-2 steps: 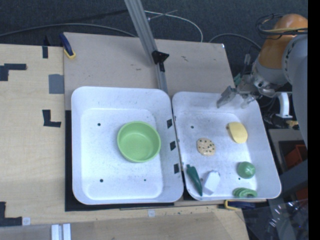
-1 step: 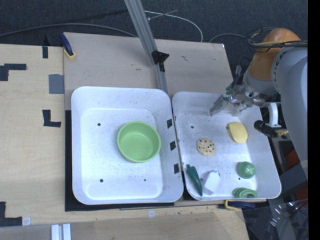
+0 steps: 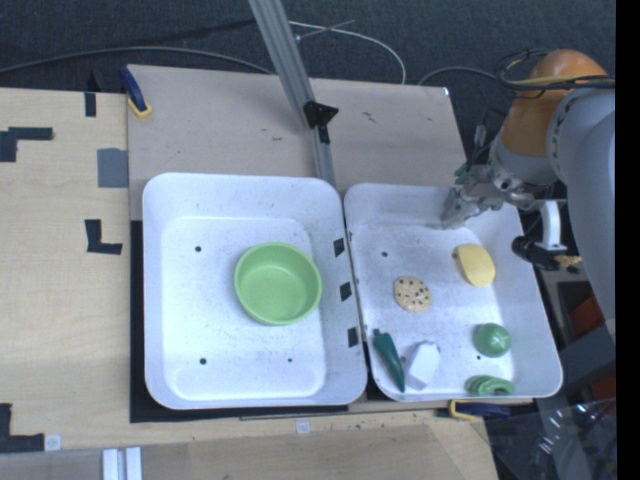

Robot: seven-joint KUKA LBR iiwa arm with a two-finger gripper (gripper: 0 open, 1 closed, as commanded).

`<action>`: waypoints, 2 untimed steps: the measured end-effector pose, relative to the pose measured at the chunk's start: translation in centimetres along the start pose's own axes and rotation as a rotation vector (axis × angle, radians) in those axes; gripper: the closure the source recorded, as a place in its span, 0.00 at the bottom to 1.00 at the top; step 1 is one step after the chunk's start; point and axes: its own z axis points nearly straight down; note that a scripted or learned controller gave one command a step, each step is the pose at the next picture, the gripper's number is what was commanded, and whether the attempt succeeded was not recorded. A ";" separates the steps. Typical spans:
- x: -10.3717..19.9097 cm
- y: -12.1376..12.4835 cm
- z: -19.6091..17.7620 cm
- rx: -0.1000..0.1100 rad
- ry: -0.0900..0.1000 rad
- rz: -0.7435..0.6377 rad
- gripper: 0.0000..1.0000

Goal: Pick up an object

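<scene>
My gripper (image 3: 462, 208) hangs at the upper edge of the right-hand shallow white bin (image 3: 400, 208), near its top right corner, and nothing sits between the tips. Whether they stand apart or together I cannot tell from this slant.

The nearest thing worth taking is the yellow, lemon-shaped plastic piece (image 3: 476, 265) — it lies just below my gripper and a touch to the right in the frame, close but not touching. Its long axis runs from upper left to lower right, so I judge the grasp should close across the short way, with the wrist turned to suit.

Further down and left lies a round tan cookie with dark specks (image 3: 411, 294), apart from the lemon piece. Along the bottom of the same bin sit a round green ball-like object (image 3: 491, 339), a flat green ring-shaped piece (image 3: 488, 385), a small white block (image 3: 423, 362) and a dark green pointed piece (image 3: 388, 360). The left-hand white bin (image 3: 180, 208) holds a light green plastic bowl (image 3: 277, 283), well away from me.
</scene>
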 end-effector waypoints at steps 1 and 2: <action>-0.2 0.1 -6.4 -0.011 0.000 0.003 1.00; -0.4 -0.7 -11.4 -0.010 0.000 0.004 1.00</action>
